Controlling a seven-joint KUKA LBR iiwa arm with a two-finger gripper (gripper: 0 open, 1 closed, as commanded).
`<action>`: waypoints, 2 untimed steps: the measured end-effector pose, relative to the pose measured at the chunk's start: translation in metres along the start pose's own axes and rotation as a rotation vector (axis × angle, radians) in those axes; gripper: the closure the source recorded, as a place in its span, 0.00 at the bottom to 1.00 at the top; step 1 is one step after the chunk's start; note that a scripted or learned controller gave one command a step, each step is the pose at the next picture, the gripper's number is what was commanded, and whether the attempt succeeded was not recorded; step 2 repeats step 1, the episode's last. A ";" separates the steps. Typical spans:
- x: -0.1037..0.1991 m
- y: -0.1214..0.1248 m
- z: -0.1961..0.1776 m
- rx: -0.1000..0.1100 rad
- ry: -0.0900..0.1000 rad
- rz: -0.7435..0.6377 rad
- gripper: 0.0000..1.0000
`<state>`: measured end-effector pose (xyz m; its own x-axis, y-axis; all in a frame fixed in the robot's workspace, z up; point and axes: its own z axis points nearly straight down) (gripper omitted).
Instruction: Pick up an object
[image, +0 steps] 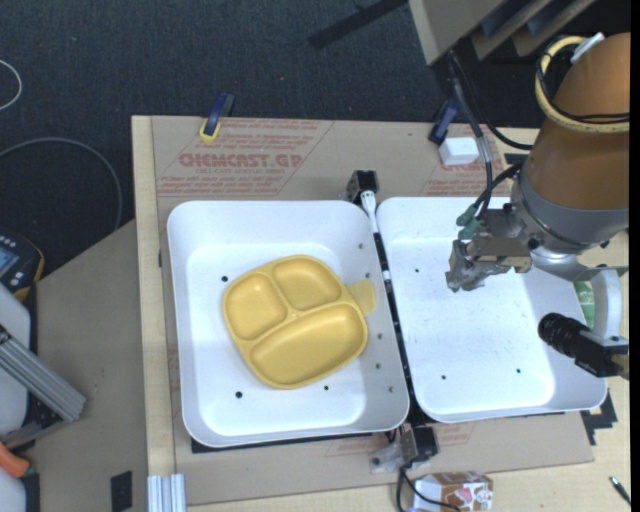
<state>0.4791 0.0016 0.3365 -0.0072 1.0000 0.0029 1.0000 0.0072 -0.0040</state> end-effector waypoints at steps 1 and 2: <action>0.071 0.001 -0.092 -0.016 0.001 -0.002 1.00; 0.071 0.001 -0.092 -0.016 0.001 -0.002 1.00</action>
